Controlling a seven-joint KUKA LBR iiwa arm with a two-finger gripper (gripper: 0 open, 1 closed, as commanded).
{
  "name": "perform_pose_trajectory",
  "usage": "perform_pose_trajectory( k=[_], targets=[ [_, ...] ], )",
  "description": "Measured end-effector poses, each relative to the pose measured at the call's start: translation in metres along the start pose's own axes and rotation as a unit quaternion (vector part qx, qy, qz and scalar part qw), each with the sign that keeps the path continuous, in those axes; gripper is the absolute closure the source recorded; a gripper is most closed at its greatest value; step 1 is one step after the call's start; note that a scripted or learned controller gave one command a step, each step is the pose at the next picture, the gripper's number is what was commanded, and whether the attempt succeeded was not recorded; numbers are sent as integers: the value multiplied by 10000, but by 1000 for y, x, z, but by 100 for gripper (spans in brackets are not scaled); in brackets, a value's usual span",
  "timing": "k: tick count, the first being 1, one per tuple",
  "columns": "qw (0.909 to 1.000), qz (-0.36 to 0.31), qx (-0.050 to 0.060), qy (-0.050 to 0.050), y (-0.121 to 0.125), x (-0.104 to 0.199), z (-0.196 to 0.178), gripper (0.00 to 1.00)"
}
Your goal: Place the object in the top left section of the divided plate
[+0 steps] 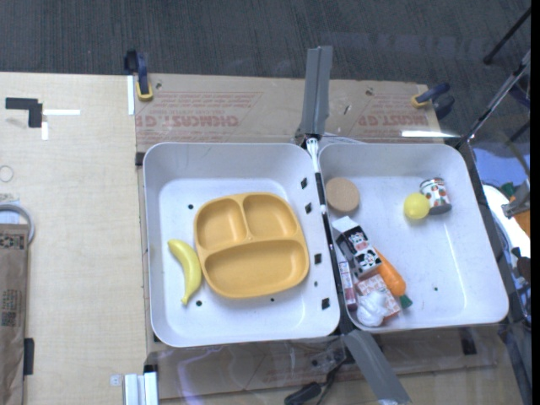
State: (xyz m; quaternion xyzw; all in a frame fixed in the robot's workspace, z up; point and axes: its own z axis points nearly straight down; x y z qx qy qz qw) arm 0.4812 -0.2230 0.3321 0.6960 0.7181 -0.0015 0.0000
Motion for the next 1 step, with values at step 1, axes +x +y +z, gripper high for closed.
perform_pose_trajectory(
  k=[1],
  targets=[
    [9943, -1069, 6, 15, -1, 56, 136, 100]
  ],
)
